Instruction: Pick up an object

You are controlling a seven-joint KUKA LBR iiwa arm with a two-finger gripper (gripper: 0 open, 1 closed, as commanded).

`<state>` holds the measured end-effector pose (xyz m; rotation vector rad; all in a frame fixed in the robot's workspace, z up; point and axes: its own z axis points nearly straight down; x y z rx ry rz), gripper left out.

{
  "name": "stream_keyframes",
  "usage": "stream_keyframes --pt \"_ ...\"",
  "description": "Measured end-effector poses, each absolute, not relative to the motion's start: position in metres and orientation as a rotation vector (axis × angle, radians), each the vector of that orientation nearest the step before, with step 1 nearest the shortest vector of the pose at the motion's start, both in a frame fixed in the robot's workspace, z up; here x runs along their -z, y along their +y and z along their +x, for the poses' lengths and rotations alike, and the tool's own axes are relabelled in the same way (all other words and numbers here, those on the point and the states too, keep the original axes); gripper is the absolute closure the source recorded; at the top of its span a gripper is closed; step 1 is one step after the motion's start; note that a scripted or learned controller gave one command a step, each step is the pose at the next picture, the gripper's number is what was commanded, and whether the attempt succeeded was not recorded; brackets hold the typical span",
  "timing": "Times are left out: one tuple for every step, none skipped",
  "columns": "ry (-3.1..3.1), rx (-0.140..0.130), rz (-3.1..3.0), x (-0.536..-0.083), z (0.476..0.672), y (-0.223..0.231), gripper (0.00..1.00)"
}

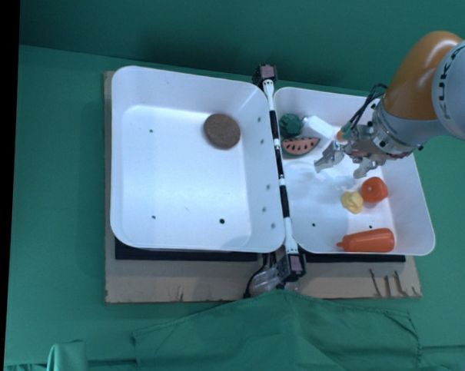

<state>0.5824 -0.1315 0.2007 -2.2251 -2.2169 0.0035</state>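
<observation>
While above the right bin [416,220], end effector [343,160] spread wide; nothing between fingers

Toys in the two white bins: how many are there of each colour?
Brown: 1, the round cookie
Green: 1, the green toy
Red and green: 1, the watermelon slice
Red-orange: 2, the tomato and the long orange toy
Yellow: 1, the small yellow toy
Total: 6

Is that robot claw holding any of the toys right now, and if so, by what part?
Nothing is held. The gripper hangs open above the right bin, with bare white floor between its fingers.
</observation>
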Motion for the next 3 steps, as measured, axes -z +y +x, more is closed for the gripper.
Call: stream_keyframes --pt "-2.223 0.006 -2.231 -0.184 0.585 -0.133 0.0" --pt "-2.23 0.017 -2.244 -0.199 0.588 -0.135 1.0" --pt "-2.225 0.007 -2.231 -0.245 0.59 -0.138 1.0"
